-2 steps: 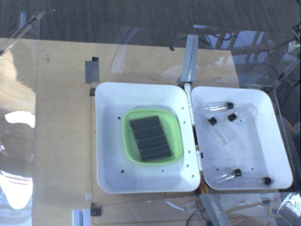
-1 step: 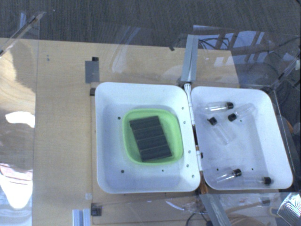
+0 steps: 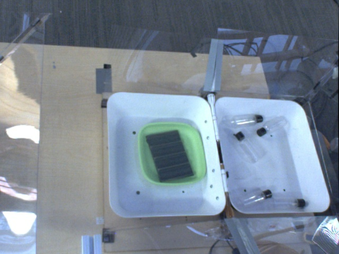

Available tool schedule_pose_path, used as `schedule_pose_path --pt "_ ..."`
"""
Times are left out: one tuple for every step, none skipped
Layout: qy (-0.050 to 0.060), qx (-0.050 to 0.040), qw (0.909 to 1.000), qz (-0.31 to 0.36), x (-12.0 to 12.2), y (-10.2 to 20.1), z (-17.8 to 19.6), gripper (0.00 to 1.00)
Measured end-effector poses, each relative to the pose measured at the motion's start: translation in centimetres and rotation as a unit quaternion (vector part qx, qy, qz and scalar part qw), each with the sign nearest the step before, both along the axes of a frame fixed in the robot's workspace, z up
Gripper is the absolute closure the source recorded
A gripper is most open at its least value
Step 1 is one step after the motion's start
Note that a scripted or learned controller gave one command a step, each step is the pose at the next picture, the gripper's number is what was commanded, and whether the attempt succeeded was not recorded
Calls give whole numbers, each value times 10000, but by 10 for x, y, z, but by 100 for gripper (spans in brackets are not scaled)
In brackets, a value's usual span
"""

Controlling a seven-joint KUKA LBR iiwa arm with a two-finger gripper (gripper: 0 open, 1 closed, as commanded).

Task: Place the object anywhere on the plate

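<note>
A light green square plate (image 3: 197,146) sits in the middle of the left white bin (image 3: 119,157). On it lies a dark grey ribbed rectangular block (image 3: 169,155), tilted slightly, covering most of the plate's centre. Several clear plastic tubes with black caps lie in the right white bin (image 3: 312,157): one near the back (image 3: 246,120), a group near the middle (image 3: 259,136), and two along the front (image 3: 257,197).
A grey metal bracket (image 3: 213,70) stands behind the seam between the bins. A small grey block (image 3: 104,79) lies on the wooden bench behind the left bin. Clear panels reflect light at the left and back right.
</note>
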State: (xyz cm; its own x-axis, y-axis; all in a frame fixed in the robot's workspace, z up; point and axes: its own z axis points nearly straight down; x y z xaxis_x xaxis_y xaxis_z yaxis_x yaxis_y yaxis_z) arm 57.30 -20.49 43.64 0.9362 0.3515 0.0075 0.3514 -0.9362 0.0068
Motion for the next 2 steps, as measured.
schedule_pose_path --pt "1 0 10000 0 0 0 0 0" --pt "1 0 10000 0 0 0 0 0"
